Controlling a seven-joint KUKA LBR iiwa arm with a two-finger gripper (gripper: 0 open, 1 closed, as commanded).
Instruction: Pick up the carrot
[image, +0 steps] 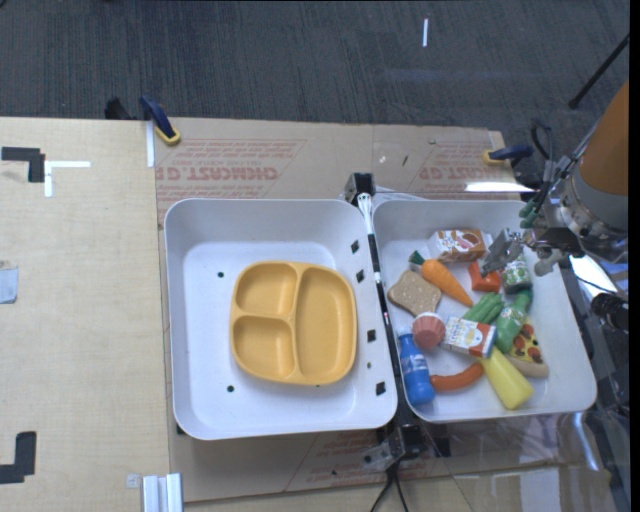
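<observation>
Here the worktop (80, 330) carries two shallow white bins side by side. The left bin (190, 330) holds a yellow divided plate (295, 322) near its centre, presumably a set-down place. The right bin (565, 385) holds the toy foods, crowded together so that a pick must single one out.

Carrot (446, 280) — orange with a green top, lying aslant in the upper-left part of the right bin. Its top points toward the bin's left wall and its tip toward the centre. It lies just beside the bread slice (413, 293), with its upper side clear of the other pieces.

End effector (503, 252) — hanging over the upper-right part of the right bin, near a green piece (517, 273) and apart from the carrot. Whether it is open or closed cannot be told, and nothing is seen gripped in it. The carrot is judged not yet picked.

Other contents — blue bottle (414, 370) at the bin's lower-left corner, sausage (456, 379), yellow bottle (506, 380), pizza slice (527, 348), a small carton (470, 337).

Writing — mirrored red print on the cardboard sheet (230, 170) under the bins reads as "CHEMCAST GP"; the carton's label is too small to read.
</observation>
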